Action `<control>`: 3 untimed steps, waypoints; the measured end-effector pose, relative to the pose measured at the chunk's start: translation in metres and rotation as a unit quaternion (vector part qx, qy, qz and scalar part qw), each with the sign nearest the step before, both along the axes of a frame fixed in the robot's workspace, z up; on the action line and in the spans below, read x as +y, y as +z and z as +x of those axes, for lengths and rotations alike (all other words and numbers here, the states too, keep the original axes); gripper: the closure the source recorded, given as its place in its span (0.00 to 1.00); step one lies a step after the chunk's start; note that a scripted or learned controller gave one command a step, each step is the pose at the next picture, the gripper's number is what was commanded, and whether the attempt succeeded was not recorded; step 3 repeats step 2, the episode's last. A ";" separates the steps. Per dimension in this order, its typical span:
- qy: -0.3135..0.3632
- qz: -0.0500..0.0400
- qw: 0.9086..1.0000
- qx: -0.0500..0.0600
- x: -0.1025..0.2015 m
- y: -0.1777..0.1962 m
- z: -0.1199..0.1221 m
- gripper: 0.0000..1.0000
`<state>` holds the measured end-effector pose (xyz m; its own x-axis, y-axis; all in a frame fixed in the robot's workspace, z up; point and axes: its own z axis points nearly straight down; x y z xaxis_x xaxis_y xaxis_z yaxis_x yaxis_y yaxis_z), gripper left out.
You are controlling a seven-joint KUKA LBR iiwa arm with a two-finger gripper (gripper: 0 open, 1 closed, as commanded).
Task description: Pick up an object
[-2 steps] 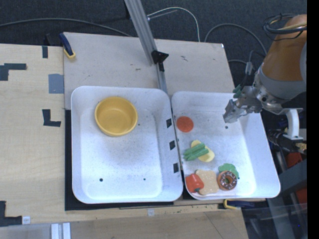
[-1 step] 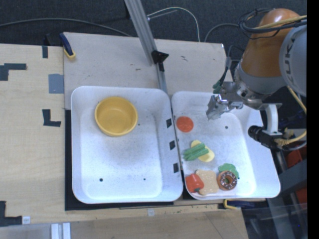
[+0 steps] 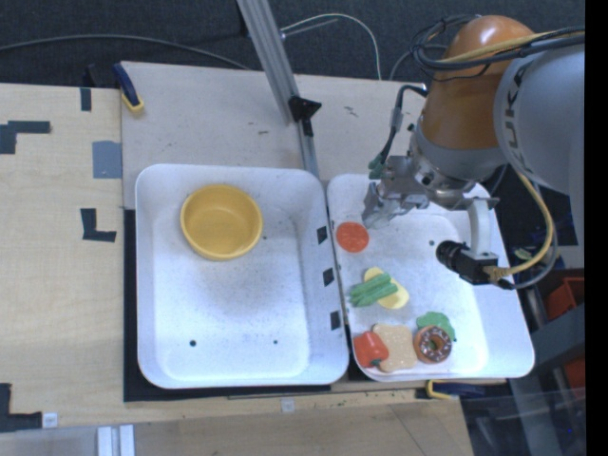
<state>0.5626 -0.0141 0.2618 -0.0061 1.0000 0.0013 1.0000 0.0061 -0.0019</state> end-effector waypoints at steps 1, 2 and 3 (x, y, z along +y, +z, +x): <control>0.000 -0.001 1.000 0.001 0.046 -0.023 0.010 1.00; 0.000 -0.001 1.000 0.001 0.096 -0.040 0.021 1.00; 0.000 -0.001 1.000 0.001 0.096 -0.040 0.021 1.00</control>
